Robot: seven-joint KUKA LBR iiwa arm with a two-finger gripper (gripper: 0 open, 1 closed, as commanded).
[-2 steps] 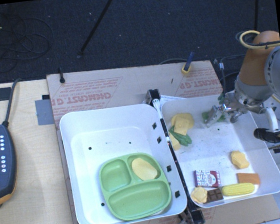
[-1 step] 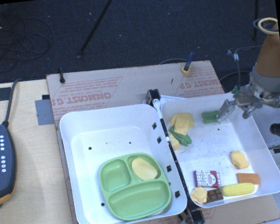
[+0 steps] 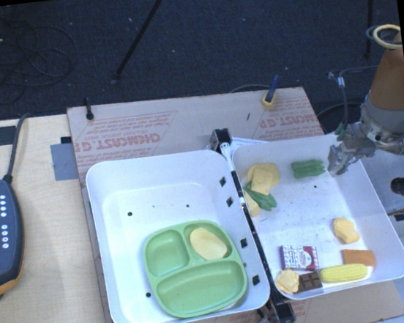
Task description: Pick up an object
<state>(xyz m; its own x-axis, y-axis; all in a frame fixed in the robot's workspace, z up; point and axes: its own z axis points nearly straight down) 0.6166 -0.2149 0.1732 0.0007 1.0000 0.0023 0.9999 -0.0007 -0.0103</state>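
Over the far right corner of the right-hand shallow white plastic bin (image 3: 390, 243), in the one overhead view, we saw the grey two-finger gripper (image 3: 337, 161) hanging just above the rim, at the end of the grey arm with its orange band (image 3: 391, 80). Nothing lay between its fingers; whether they stood apart or together we could not tell at that size.

We judged the arm was placed there to reach the nearest candidate, a small flat green toy piece (image 3: 308, 169) lying just left of the gripper on the bin floor. Further left, against the divider, sat a lumpy yellow soft toy with a green leaf-shaped part (image 3: 263, 184).

Along the near wall the other loose things were crowded together: a yellow plastic corn cob (image 3: 344, 273), an orange wedge-shaped block (image 3: 358, 256), a small red and white printed carton (image 3: 298, 257), a pale yellow rounded lump (image 3: 287, 281), and, a little apart, a yellow egg-like piece (image 3: 345, 230).

The left-hand white bin (image 3: 115, 227) held a light green divided plastic tray (image 3: 195, 280) with a yellow oval piece (image 3: 210, 244) resting in its far right compartment.

The brown cardboard sheet (image 3: 146, 131) under the bins carried red print, upside down to us; we could not read it with certainty. The carton's print was too small to read.
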